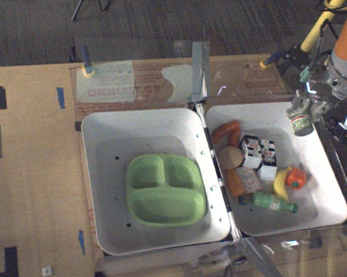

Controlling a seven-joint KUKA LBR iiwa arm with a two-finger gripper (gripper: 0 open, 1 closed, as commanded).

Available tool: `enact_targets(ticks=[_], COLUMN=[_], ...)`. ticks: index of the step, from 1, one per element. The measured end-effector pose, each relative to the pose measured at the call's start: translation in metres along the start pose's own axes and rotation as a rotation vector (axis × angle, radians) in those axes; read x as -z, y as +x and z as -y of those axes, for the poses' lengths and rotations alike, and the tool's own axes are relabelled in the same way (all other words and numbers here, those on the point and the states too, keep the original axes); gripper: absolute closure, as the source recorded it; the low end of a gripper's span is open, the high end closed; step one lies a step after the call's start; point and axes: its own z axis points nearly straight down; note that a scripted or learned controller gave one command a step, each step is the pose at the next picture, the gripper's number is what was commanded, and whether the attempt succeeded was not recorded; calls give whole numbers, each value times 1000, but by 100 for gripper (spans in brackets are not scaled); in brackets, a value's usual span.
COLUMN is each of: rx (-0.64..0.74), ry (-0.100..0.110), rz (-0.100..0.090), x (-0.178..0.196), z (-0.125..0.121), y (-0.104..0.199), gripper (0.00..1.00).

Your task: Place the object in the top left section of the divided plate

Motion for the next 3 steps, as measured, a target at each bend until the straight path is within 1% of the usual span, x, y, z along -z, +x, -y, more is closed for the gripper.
enact_targets(ticks=[1,2,3], rx=[0,2,2], ry=[0,0,0], rz=[0,1,1], x=[0,8,8], z=[0,-2,-2], y=[0,0,0], gripper=[0,100,0])
